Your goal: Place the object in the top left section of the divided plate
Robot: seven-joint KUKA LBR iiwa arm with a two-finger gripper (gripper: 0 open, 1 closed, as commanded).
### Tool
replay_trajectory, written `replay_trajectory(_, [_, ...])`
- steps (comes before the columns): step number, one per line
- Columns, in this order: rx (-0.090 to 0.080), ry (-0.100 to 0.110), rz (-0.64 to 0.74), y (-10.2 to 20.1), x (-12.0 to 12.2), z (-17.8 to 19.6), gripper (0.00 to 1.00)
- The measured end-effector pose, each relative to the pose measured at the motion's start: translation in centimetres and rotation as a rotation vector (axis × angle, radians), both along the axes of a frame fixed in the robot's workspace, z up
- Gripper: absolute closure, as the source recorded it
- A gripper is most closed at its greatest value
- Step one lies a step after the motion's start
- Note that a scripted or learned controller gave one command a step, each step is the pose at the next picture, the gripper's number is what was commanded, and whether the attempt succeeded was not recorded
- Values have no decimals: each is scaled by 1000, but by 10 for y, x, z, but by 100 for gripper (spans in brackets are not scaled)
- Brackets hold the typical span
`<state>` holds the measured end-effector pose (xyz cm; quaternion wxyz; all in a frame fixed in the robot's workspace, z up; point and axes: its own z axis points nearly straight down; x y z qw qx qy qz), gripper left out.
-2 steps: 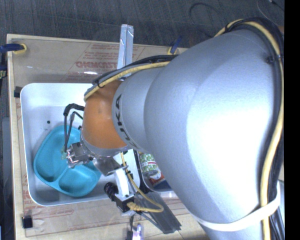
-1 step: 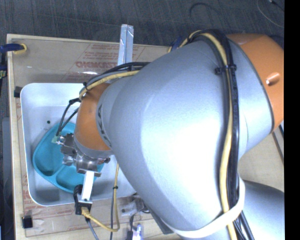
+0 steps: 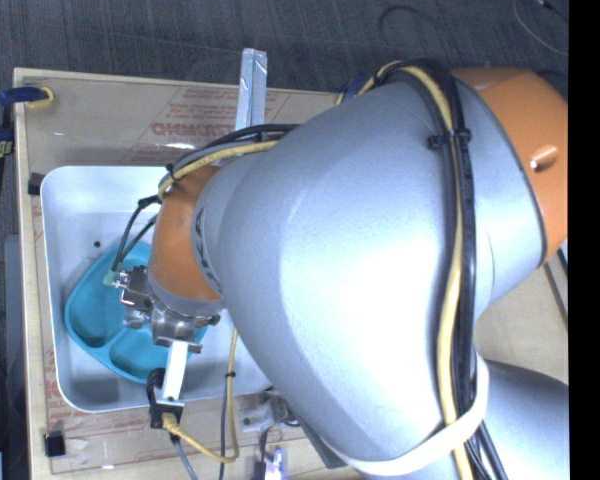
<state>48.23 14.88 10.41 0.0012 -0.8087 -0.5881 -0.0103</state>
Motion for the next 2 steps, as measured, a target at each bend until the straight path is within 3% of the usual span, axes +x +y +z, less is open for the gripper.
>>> replay_trajectory(1, [2,2,5,1,1,10,100])
replay_trajectory(2, [-27,-2,275,11,2,0,100])
